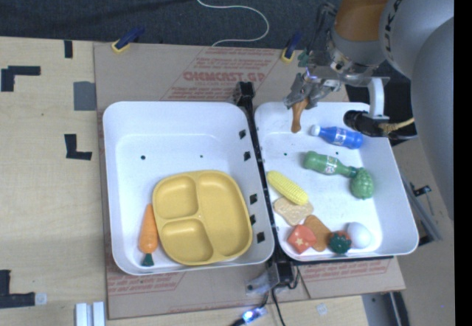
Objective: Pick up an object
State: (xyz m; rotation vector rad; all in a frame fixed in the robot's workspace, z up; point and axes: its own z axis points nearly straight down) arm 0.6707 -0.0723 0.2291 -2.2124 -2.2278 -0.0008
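Between the jaws (304, 98), a brown stick (296, 118)

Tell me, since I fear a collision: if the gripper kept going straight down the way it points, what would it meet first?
Probably the floor of the right bin near its far left corner. The gripper holds a thin brown object that would touch first. Depth is hard to judge.

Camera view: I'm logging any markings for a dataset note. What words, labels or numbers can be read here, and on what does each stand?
Red print on the cardboard sheet under the bins: upside down and blurred, not readable.
Lettering on the grey arm: too little shows to read.
Label on the blue bottle: too small to read.
Label on the green bottle: too small to read.
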